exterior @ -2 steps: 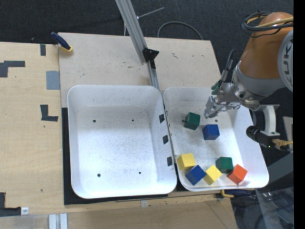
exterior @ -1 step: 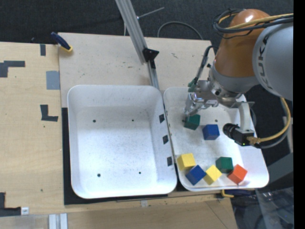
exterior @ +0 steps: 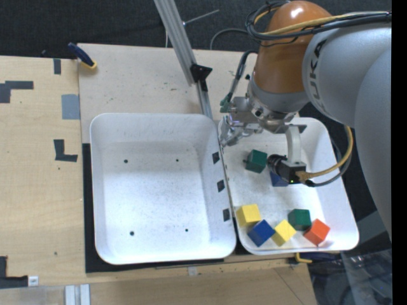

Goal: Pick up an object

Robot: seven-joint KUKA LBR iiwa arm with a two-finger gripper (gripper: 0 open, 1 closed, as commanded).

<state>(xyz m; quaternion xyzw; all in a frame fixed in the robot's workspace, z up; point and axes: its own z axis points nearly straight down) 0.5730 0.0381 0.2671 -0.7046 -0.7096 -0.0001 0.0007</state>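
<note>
My gripper [exterior: 231, 133] hangs over the far left corner of the right bin [exterior: 331, 170], close to the wall shared with the left bin. A dark green cube [exterior: 256, 161] lies just right of and below it, apart from it. A blue cube [exterior: 278, 180] sits beside that one, partly hidden by a black fitting on the arm. Along the bin's near edge lie a yellow cube [exterior: 248, 214], a blue cube [exterior: 261, 232], a second yellow cube [exterior: 284, 231], a green cube [exterior: 299, 219] and an orange-red cube [exterior: 317, 231].
The left bin [exterior: 152, 189] is bare white with a few dark specks. A slanted metal rail [exterior: 181, 40] crosses above the bins' far edge. The arm's orange band and grey body [exterior: 318, 49] overhang the right bin's far side. A blue-yellow item [exterior: 82, 54] lies on the bench, far left.
</note>
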